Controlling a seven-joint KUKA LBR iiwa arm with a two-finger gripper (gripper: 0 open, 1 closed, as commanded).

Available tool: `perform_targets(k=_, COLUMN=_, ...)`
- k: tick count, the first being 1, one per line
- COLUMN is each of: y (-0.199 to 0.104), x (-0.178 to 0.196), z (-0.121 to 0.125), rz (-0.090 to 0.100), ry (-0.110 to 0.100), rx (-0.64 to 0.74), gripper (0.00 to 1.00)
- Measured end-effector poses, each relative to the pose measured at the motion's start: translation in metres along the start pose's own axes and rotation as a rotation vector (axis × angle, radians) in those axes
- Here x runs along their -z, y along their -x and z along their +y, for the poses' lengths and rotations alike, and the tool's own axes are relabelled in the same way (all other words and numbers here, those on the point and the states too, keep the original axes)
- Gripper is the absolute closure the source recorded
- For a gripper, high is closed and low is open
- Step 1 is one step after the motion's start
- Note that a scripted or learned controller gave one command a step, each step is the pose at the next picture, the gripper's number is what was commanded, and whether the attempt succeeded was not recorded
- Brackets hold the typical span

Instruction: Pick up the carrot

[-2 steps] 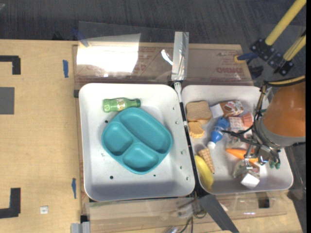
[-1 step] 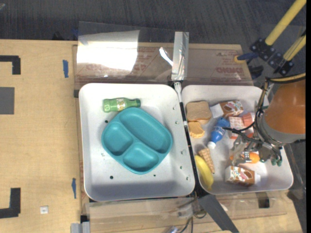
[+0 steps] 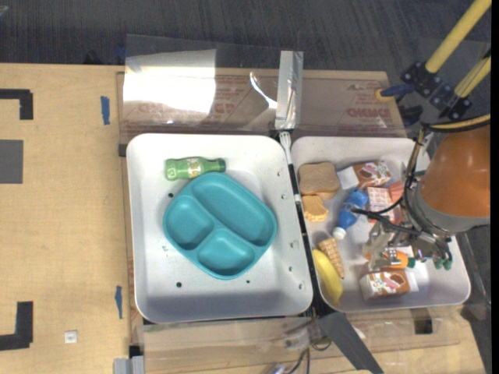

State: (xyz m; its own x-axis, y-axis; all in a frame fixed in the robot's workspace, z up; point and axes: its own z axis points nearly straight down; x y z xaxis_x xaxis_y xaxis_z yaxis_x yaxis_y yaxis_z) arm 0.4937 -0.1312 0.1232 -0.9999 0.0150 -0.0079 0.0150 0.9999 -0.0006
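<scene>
A small orange piece, apparently the carrot [image 3: 400, 257], shows in the right bin [image 3: 456, 287], mostly covered by my gripper. My gripper [image 3: 390, 248] hangs low over it, right of the bin's middle, under the grey arm with its orange band [image 3: 460, 181]. Dark gripper parts and cables hide most of the carrot, and I cannot tell whether it is touched or held.
Around the gripper in the right bin lie a brown carton [image 3: 386, 284], a blue-and-white bottle [image 3: 351, 209], a banana [image 3: 327, 276], a waffle cone [image 3: 332, 252], two bread pieces [image 3: 318, 179] and a snack pack [image 3: 373, 176]. The left bin [image 3: 144, 209] holds a teal divided plate [image 3: 220, 223] and a green bottle [image 3: 195, 167].
</scene>
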Motion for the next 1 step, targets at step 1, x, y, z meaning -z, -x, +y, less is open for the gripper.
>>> perform_targets(k=1, y=-0.0033, x=0.0633, z=0.0449, rz=-0.002, ry=0.001, rx=-0.156, gripper=1.00)
